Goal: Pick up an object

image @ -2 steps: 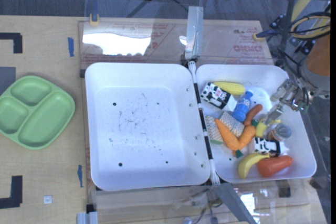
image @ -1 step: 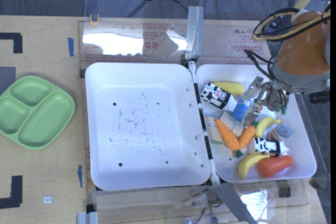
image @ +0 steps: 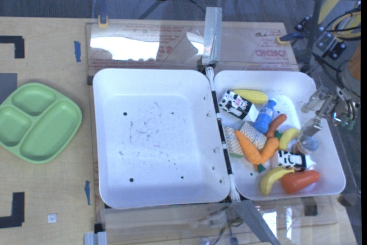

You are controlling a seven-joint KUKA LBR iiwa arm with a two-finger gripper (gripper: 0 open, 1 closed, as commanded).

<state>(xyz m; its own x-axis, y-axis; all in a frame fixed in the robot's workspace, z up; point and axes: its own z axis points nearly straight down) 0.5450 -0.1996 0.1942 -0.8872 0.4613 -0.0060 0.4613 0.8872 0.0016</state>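
Gripper (image: 316, 123) first: it hangs over the right side of the right bin (image: 298, 84), its metal fingers (image: 312, 128) reaching down and left from the wrist near the bin's right wall. Whether those fingers stand apart or together I cannot tell; they show only as a thin blurred shape, and nothing can be seen between them.

Just below the fingertips lies a small blue and white piece (image: 308, 145), too small to name. Left of it sits a short yellow banana (image: 288, 137), and beside that a red sausage-like toy (image: 276, 123) lying at a slant. A blue bottle (image: 265, 116) with a white cap rests just left of the sausage, leaning toward the far side. Farther left, a black-and-white patterned block (image: 235, 105) touches a long yellow banana (image: 248, 95) that lies along the far part of the bin.

Toward the middle, two orange carrots (image: 250, 148) cross each other over a pale mesh-like cloth (image: 234, 143). On the near side, a second black-and-white block (image: 293, 160) sits above a red tomato-shaped toy (image: 299, 181), with another yellow banana (image: 269, 179) curving just left of it.

The left bin (image: 109, 89) sits beside the right one, their walls touching along the centre divide. Well to the left, on the wooden bench (image: 51, 54), rests a green divided plate (image: 35, 121).
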